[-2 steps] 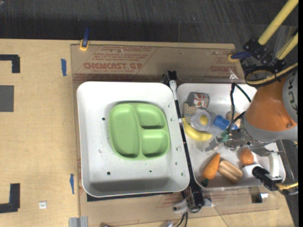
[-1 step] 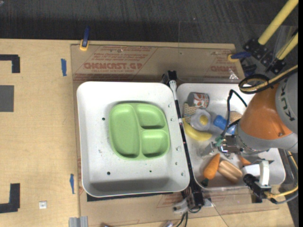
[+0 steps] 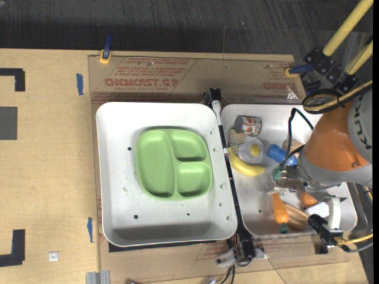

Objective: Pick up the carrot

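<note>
1. You are looking at a pick not yet done: the carrot (image 3: pixel 279 209) is lying on the floor of the right bin (image 3: pixel 254 218), lower right of the frame, not lifted.
2. The gripper (image 3: pixel 288 179) is hovering just above the carrot's upper end, close to it; lowering and grasping are probably still ahead.
3. Its finger state I cannot tell.
4. The arm (image 3: pixel 334 147) is reaching in from the right edge, its orange band bending over the bin.

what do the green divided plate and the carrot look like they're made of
Green divided plate: likely molded plastic, matte, with uniform colour and soft rounded compartment edges. Carrot: probably toy plastic, smooth with a slight sheen and flat orange colour; too small to be sure.
</note>
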